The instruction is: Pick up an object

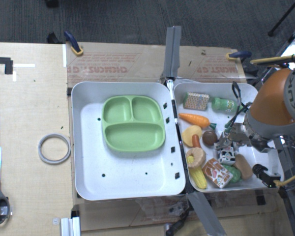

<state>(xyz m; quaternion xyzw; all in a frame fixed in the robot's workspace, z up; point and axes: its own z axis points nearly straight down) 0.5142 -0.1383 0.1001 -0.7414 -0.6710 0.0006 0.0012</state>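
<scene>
Camera view from above: tool [226,145] low over the crowded right bin [246,90] of toy food, just above a small black-and-white item [227,157], with a brown ball [209,137] near its left side. Nothing seen gripped. Spread or pressed together — cannot tell. Likely the approach step. Next calls for a straight drop onto one piece, clear of the red-and-white packet [217,173] just beside.

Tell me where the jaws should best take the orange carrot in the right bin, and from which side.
Probably mid-body, from straight above: the carrot lies flat and long in the right bin, so jaws closing across its narrow width should fit the small gaps beside the speckled block and yellow fruit.
</scene>
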